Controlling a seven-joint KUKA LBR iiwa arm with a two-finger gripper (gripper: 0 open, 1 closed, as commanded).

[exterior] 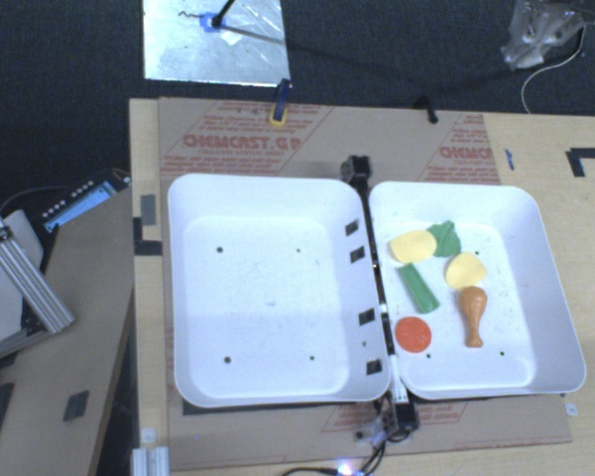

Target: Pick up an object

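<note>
The gripper [535, 33] hangs beyond the right white plastic bin [550, 296], nothing between its fingers; their spread I cannot tell. The orange plastic drumstick [473, 315] and the other toys lie inside that bin. Pick not yet begun.

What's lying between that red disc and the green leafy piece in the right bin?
A green stick lies slanted between the red disc and the leafy green piece, seen in the overhead camera view.
</note>
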